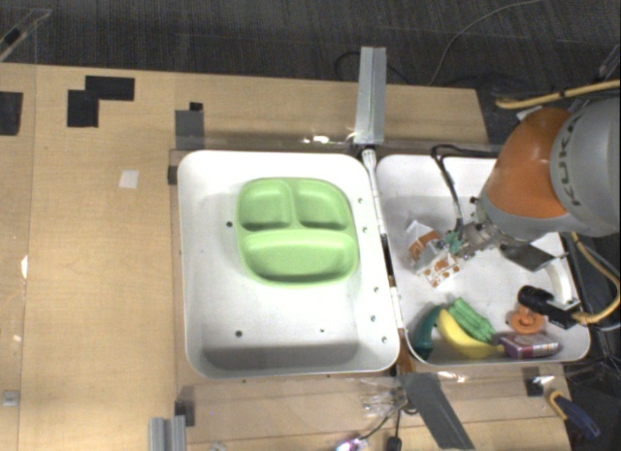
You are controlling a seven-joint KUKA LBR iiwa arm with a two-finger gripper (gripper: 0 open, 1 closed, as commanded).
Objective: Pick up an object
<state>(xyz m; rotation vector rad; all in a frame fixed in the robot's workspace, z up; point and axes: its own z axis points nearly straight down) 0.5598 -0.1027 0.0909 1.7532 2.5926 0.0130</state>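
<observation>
Reach step: tool (464, 242) low in right bin (417, 179), just beside crumpled snack packet (434, 253); spread unreadable. Next: settle over packet, close.

- Your arm (558, 163) comes in from the right edge of the camera view, its grey body sitting high on that side
- The orange band (524, 173) above the wrist faces the camera, with the wrist angled down and to the left
- Your hand (456, 242) sits low at the end of the wrist, pointing left, too small and cluttered to read clearly
</observation>
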